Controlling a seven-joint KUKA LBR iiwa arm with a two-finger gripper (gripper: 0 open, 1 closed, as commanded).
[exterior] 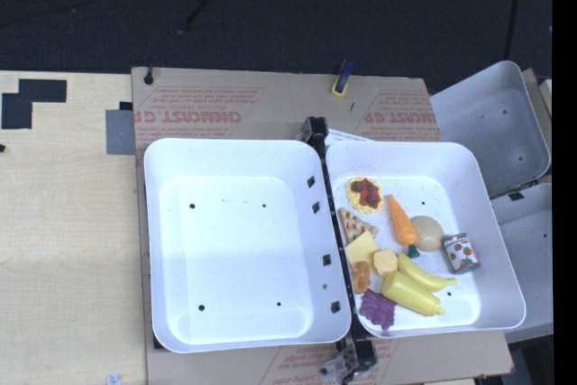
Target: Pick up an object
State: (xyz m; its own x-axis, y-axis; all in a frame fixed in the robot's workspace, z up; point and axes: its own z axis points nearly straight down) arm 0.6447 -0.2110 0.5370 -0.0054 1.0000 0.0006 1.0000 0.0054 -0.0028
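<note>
the purple cluster [377, 309] lies nearest, in the right bin [499, 317], the one on the arm's reach-in side. whether the gripper is released or clenched i cannot tell. the toys crowd together: yellow pepper [413, 294] touching the banana [425, 275], cheese wedge [362, 246] against the carrot [401, 221], so a descent could likely straddle two and slip. the spotted box [461, 253] stands freer, though close to the rim. the left bin [162, 194] lies farther off.

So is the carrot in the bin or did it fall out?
In. The carrot lies flat in the right bin, between the little pizza and the banana.
</note>
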